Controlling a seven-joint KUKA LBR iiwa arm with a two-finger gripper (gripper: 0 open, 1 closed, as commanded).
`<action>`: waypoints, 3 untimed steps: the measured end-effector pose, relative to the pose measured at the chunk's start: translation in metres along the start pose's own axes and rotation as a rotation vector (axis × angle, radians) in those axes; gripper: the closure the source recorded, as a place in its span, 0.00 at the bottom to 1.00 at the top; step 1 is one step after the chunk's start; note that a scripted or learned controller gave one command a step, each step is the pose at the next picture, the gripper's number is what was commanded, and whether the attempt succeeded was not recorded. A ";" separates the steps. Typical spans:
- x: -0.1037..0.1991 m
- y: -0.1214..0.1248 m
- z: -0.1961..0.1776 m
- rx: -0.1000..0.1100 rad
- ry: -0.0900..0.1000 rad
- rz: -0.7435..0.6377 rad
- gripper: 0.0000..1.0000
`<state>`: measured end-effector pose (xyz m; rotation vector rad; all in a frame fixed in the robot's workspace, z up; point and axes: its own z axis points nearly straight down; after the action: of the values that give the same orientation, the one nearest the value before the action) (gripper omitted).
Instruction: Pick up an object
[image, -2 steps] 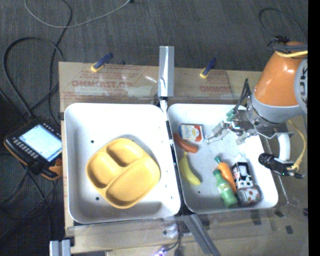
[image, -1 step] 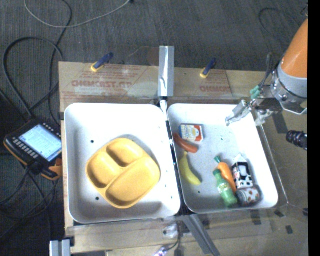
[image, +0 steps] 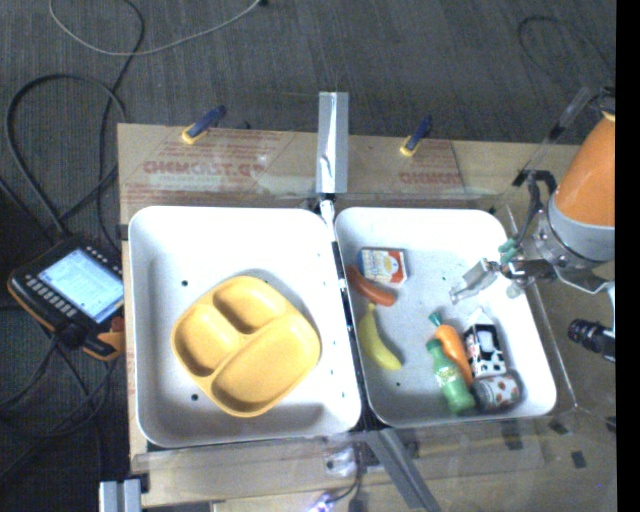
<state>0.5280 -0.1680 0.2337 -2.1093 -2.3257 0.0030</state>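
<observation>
Hovering over the right bin: gripper, toward the three o'clock side of the bin floor, arm reaching in from three o'clock. Cannot tell whether spread or closed, the tip being too small and blurred. No object seen in its hold.

Lying in that bin: a small carton at eleven o'clock, a sausage touching its lower edge, a banana at eight o'clock. At five o'clock, a tight cluster: carrot, green bottle, black-and-white packet and can, touching or nearly so. In the left bin, a yellow divided plate.

Probably at the approach stage, with no pick made yet. To do it well:

- Choose a piece with clear floor around it. The banana stands apart and looks easiest.
- Or take the carrot, just below the gripper at six o'clock, but beware of the crowding neighbours.
- Turn the wrist to close across the narrow width, not along the length.
- Come straight down, centred on the middle.
- Close only once low enough, then lift straight up.
- Avoid the bin wall at three o'clock.
</observation>
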 end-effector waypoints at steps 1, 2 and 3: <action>0.016 -0.007 0.117 -0.001 0.001 -0.030 0.00; -0.001 -0.009 0.140 -0.019 0.006 -0.038 0.00; -0.005 -0.009 0.132 -0.022 -0.005 -0.035 1.00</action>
<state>0.5187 -0.1741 0.1020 -2.0803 -2.3754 -0.0177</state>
